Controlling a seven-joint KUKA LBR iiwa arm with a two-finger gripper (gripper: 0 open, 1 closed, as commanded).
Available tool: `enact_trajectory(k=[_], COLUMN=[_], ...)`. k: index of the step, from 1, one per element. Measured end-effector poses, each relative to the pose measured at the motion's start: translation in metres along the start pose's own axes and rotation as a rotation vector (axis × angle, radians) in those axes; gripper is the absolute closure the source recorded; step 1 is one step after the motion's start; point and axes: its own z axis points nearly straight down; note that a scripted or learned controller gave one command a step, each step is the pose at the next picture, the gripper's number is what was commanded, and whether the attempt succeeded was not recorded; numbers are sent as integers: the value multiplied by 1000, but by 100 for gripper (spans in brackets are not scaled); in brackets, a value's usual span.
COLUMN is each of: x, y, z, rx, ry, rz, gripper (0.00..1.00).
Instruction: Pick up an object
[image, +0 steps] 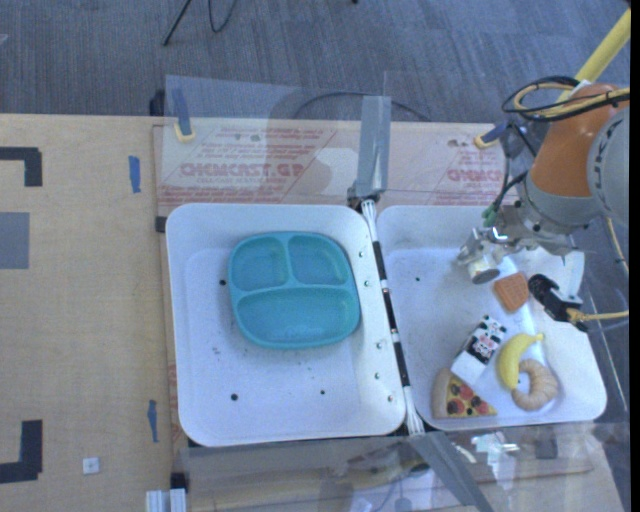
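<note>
Objects: small toy foods lie in the right bin (420, 330), namely a pizza slice (458, 396), a banana (517, 358), a bagel (534, 384), an orange cracker-like square (511, 293) and a black-and-white carton (484, 342).
Handling: all of them look light and stiff; the banana and bagel are probably smooth plastic and may slip, while the flat pizza slice offers little height to pinch.
Hold: the banana across its middle, or the carton across its narrow sides, seems the surest place.
Crowding: banana and bagel touch, so fingers would need the banana's free left side.
Arm: it reaches in from the right, orange band above the wrist, hanging over the right bin's upper part.
End effector (487, 255): near the cracker; whether open or closed cannot be told.
Left bin (200, 400): holds a teal divided plate (294, 289).
</note>
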Motion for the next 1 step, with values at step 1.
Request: enact_trajectory(k=[1], x=[61], y=[0], z=[-54], rx=[4], ry=[1], rz=[188], gripper=[100])
